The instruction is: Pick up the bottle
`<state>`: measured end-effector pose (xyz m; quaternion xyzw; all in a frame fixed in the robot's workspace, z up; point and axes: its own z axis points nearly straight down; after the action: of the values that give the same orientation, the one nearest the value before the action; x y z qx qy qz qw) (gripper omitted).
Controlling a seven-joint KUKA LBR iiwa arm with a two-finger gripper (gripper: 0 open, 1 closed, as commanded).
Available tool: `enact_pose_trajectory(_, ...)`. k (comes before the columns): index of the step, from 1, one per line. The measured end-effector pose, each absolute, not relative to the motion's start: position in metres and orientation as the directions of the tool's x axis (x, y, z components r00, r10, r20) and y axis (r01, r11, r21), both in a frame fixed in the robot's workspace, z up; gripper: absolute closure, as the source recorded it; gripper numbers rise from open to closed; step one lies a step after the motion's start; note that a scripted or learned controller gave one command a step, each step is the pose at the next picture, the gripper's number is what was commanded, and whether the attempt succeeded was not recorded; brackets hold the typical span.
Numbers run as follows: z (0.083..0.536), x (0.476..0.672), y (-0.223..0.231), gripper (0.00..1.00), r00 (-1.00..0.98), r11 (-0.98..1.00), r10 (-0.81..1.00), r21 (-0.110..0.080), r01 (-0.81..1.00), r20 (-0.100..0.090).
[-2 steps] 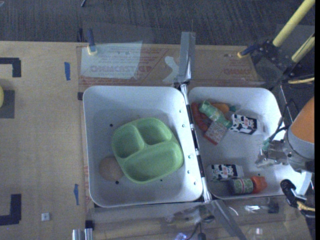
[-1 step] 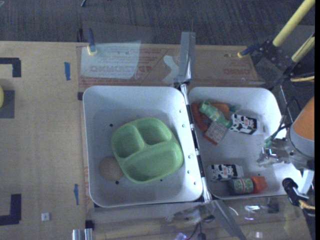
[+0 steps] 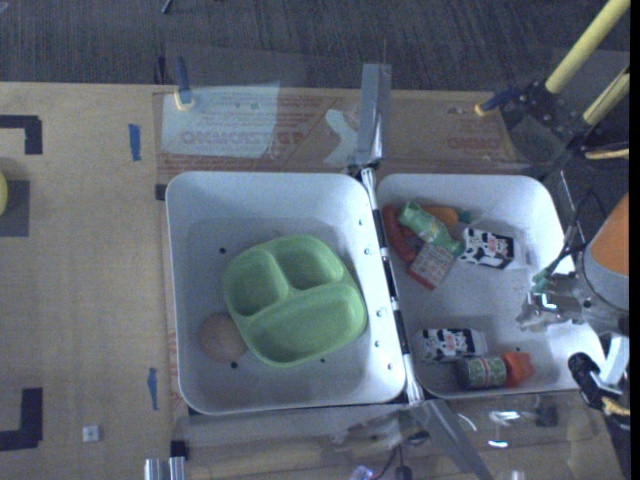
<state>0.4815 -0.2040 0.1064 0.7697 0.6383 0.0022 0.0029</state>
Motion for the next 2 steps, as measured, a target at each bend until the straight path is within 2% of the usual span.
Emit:
enact_pose_trajectory(1,0.116,0.482,-0.204,1.0,0.187,-0.187,0.982,0.009,0.982,-0.001)
enact_pose_trajectory(2,0.087,0.535,-0.2,1.0,0.172,-0.172,0.985,0.005,0.985,-0.002)
